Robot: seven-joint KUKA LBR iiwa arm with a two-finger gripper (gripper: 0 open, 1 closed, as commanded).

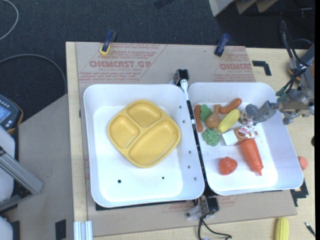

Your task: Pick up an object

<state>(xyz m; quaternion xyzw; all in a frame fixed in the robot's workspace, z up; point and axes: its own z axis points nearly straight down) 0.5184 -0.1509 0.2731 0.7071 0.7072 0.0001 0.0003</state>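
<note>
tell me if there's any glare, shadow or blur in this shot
Camera view: even, soft light, no strong glare on the white bins; the yellow plate and the carrot are sharp with faint shadows; the gripper at the right bin's edge looks slightly soft.

A robotics lab: clamped cardboard bench (150, 59), cables (30, 59), carpet.

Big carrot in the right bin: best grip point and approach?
Probably grip the carrot mid-body across its narrow width, coming straight down. It lies flat, long axis running from near the white block toward the near-right of the right bin. Its lower half has bare bin floor on both sides; the top end is crowded.
</note>
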